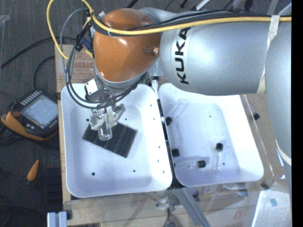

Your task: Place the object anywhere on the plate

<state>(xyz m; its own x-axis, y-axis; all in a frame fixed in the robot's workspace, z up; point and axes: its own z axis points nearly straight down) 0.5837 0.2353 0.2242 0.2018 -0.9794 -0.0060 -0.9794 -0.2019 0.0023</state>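
A black ribbed square plate (118, 140) lies tilted in the left white bin (75, 176). My gripper (106, 125) hangs straight down over the plate's upper left part, under the orange wrist band. Its pale fingers are closed on a small clear vial (105, 134), whose lower end sits just at the plate's surface. I cannot tell whether the vial touches the plate. The arm's grey body covers the far edges of both bins.
The right white bin (253, 171) holds several clear vials with black caps, one near its far left (176, 111) and others near the front (218, 156). A pendant with a screen (37, 112) lies left of the bench.
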